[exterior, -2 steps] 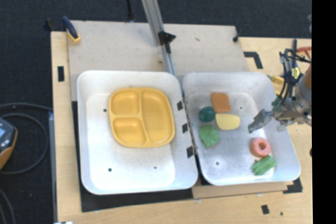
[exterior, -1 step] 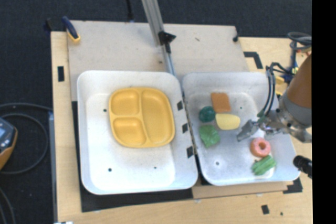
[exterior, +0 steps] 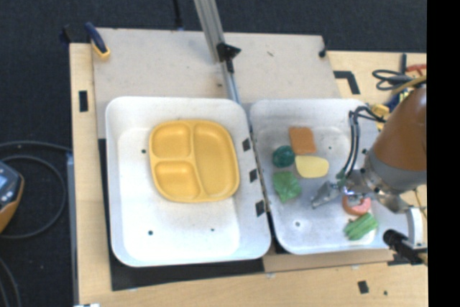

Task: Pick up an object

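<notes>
In the right bin [exterior: 302, 244] lie several small things: an orange block [exterior: 302, 139] at the far side, a dark green ball [exterior: 283, 156] to its left, a pale yellow piece [exterior: 312, 167] just near of the block, and a green lump [exterior: 287, 186] near of the ball. Toward the near right corner sit a red and white piece [exterior: 356, 205] and a green leafy piece [exterior: 361, 226]. The gripper [exterior: 323, 195] hangs low over the bin floor between the yellow piece and the red one, holding nothing; how far its fingers stand apart I cannot tell. The left bin [exterior: 129, 226] holds a yellow divided tray [exterior: 194, 159].
</notes>
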You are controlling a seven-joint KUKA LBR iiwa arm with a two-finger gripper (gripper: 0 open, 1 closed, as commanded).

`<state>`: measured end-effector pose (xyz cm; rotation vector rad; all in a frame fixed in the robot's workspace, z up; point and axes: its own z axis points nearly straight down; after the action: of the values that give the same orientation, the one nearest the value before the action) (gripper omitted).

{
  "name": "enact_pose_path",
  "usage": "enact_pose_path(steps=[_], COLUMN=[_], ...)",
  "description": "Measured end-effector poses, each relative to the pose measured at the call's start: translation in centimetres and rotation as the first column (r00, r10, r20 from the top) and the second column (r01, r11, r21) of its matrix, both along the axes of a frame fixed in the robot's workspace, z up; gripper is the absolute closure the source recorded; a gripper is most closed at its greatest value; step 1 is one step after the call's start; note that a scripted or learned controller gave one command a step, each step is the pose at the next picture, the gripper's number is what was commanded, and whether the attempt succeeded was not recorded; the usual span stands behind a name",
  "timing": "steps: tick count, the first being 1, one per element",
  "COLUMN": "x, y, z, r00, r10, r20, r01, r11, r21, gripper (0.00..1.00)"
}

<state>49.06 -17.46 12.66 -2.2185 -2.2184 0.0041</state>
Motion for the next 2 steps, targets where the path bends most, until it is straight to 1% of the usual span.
enact_pose_path(steps=[1, 2], x=[0.2, 1.4], y=[-0.2, -0.5], z=[1.4, 6.9], r00=[1.000, 1.000], r10=[-0.005, 0.003], r20=[0.008, 0.012], r01=[0.005, -0.003], r11=[1.000, 1.000], r21=[-0.004, -0.004], gripper=[1.00, 1.00])
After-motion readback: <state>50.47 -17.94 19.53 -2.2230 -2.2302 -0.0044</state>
